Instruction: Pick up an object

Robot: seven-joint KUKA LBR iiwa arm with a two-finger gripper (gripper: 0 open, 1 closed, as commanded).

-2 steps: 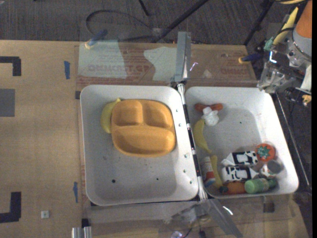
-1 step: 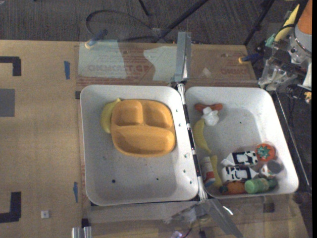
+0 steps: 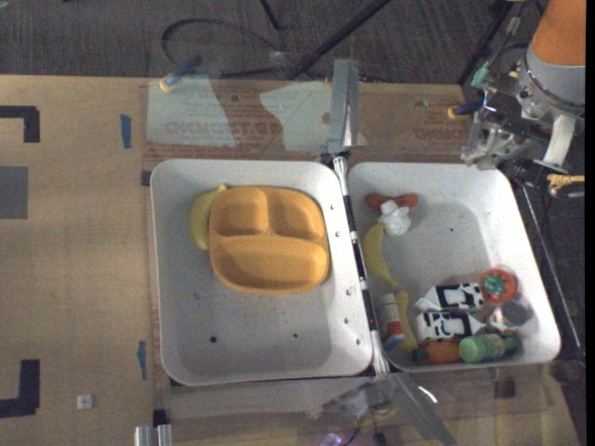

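My gripper [image 3: 490,145] hangs at the upper right, over the far right corner of the right bin [image 3: 465,203], apart from every object. Along that bin's left side lie a yellow banana [image 3: 375,255], a small white figure [image 3: 395,217] and a red-orange piece [image 3: 390,200]. At its near right corner a cluster holds a black-and-white cow-patterned box [image 3: 451,309], a red tomato-like toy [image 3: 497,284], a green piece [image 3: 483,347], an orange carrot [image 3: 442,351] and a yellow and red bottle [image 3: 395,316]. An orange divided plate [image 3: 270,240] rests in the left bin [image 3: 260,347].
A yellow item [image 3: 200,217] pokes out from under the plate's left edge. A metal divider rail [image 3: 358,268] runs between the bins. Cables and the arm's body [image 3: 562,35] crowd the upper right. Cardboard bench [image 3: 74,249] surrounds the bins.
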